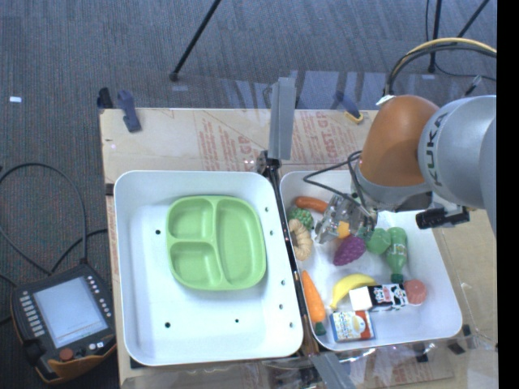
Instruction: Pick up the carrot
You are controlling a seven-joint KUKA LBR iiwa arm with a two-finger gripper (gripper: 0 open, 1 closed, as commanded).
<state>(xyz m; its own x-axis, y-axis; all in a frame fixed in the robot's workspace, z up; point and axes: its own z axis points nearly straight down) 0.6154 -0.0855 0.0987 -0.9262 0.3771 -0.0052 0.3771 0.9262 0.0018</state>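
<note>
Carrot [312,297] lies against the left wall of the right bin [442,286], just left of the banana [353,286] | tool [339,221] hovers above-right of carrot, over purple toy [349,250]; grip unreadable.

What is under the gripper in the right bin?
Beneath the gripper sits a small yellow-orange item beside the purple grapes. The arm covers the bin floor behind it, so anything there is hidden.

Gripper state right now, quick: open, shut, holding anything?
Gripper: low in the right bin among the toy food, away from the carrot; holding anything cannot be told.
</note>
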